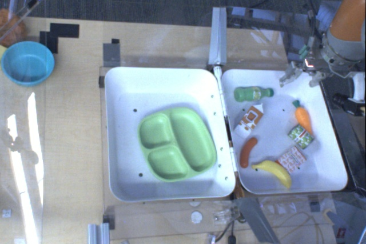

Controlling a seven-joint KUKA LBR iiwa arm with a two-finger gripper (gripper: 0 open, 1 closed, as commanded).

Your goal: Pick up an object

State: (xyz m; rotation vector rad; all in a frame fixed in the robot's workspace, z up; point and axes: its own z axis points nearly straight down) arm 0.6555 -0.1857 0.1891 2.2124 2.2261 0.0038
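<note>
The right bin (329, 177) holds several items. A green bottle (253, 93) lies on its side at the back. Below it lie a brown and white carton (250, 118), a red sausage (248, 151) and a yellow banana (273, 171). An orange carrot (302, 119), a small green box (300, 136) and a pink packet (292, 158) lie toward the right. My gripper (301, 77) hovers over the bin's back right corner, above and right of the bottle. It is open, and there is nothing between its spread fingers.
The left bin (123, 123) holds a green divided tray (177, 143). A metal divider (217, 37) stands between the bins at the back. A blue bowl (27, 62) sits on the bench at far left. Cables and frame parts lie behind the right bin.
</note>
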